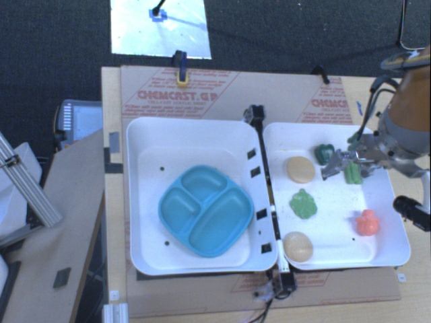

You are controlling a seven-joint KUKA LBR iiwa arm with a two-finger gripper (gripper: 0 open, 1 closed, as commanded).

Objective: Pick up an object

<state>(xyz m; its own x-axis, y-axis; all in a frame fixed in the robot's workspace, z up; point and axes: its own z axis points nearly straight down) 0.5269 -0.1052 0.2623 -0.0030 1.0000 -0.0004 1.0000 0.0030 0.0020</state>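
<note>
Arm: the grey arm with its orange band [411, 106] reaches in from the right edge, its wrist low over the upper right part of the right white bin [387, 254].
Gripper: the metal gripper [340, 163] points left, hanging over the bin floor between two green pieces; whether its fingers are apart or closed cannot be made out, and nothing can be seen held between them.
Nearest object: a light green, upright oblong toy [353, 173] lies just beside the gripper's right side.
Other objects in that bin: a dark green rounded toy [324, 153] near the top; a tan round disc [300, 169] to its lower left; a leafy green lump [304, 204] mid-bin; a second tan disc [297, 246] at the lower left corner; an orange-red figure [367, 223] at lower right.
Left bin: the left white bin [145, 180] holds a blue divided plastic plate [205, 210].
Worktop: both bins sit side by side on the brown printed board [222, 89].
</note>
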